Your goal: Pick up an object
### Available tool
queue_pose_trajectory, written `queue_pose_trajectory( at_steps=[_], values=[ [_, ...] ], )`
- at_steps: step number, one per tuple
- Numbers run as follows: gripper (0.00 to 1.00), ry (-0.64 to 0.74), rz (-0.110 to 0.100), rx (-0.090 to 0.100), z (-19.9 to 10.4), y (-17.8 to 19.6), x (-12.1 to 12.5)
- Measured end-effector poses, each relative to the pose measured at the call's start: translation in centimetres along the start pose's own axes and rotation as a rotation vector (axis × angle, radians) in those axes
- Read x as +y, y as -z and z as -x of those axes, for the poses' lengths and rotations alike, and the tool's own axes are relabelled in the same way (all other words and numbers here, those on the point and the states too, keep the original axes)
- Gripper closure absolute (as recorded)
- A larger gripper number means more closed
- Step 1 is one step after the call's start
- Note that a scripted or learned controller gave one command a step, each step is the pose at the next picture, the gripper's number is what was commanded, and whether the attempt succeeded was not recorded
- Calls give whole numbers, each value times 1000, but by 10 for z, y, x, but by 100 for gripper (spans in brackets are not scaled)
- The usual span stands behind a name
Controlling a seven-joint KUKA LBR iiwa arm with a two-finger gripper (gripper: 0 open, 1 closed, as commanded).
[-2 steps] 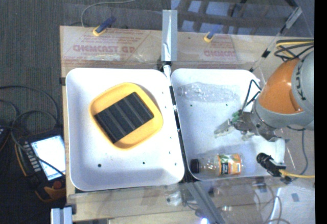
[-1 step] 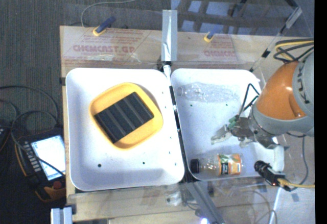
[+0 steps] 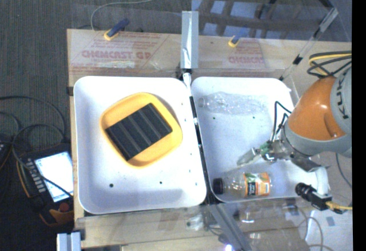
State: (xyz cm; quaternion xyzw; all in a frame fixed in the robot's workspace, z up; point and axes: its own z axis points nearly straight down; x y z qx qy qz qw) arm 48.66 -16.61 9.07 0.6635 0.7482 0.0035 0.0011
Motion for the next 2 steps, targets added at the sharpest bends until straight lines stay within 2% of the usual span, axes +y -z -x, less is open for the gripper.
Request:
queue_pose_trajectory(
  at_steps=[1,2],
  values=[
    [0,-215,2,-2,41,0,44],
    [0,-142,-9,-3,-1,67,-2]
  ],
)
